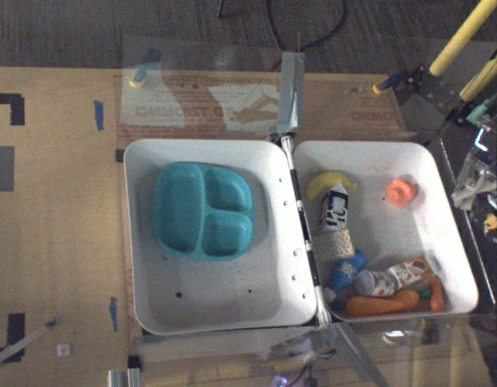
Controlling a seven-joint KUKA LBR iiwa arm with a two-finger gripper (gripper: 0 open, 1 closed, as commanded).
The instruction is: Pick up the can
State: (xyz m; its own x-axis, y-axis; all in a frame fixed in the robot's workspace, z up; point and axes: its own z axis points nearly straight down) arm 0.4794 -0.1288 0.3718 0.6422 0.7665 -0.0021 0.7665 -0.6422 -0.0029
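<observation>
we cannot tell how far open the hand is, or whether it holds anything. the can (391,278) lies on its side in the right bin (441,224), the bin nearer the arm's reach-in side. it leans against a carrot (383,302) and touches a blue toy (345,271), which probably crowd a grasp. a carton (335,208) and banana (329,184) lie beyond it. a teal plate (204,210) sits in the far bin (216,301).

High fixed camera, slanting down, both bins (208,156)
</observation>
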